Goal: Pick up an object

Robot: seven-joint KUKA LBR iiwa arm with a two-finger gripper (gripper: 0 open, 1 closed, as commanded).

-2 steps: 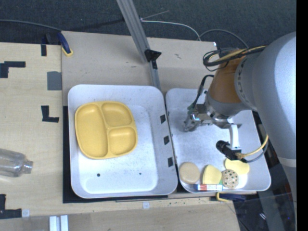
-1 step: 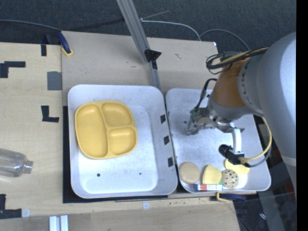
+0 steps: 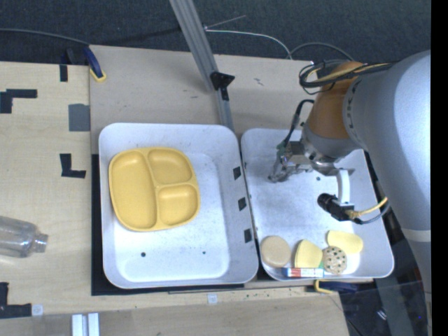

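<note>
The arm hangs over the right bin (image 3: 316, 194), and the end effector (image 3: 282, 169) sits low over that bin's bare upper-left floor, nothing visible between its tips. Whether it is open or closed, the view is too small and dark to tell. The pickable items are well apart from it, lined along the bin's near edge: a tan round cookie (image 3: 275, 250), a yellow wedge-shaped piece (image 3: 306, 254), a chocolate-chip cookie (image 3: 336, 260) and a yellow chip-like piece (image 3: 346, 242) just behind it. A thin red-and-white stick (image 3: 305, 273) lies along the rim in front of them. In the left bin (image 3: 168, 271) rests a yellow divided plate (image 3: 154, 187). This looks like the approach stage, no grasp made yet. The next move calls for travelling toward the near edge, centring over one piece, and descending cleanly; they sit crowded, so neighbours could get nudged.
</note>
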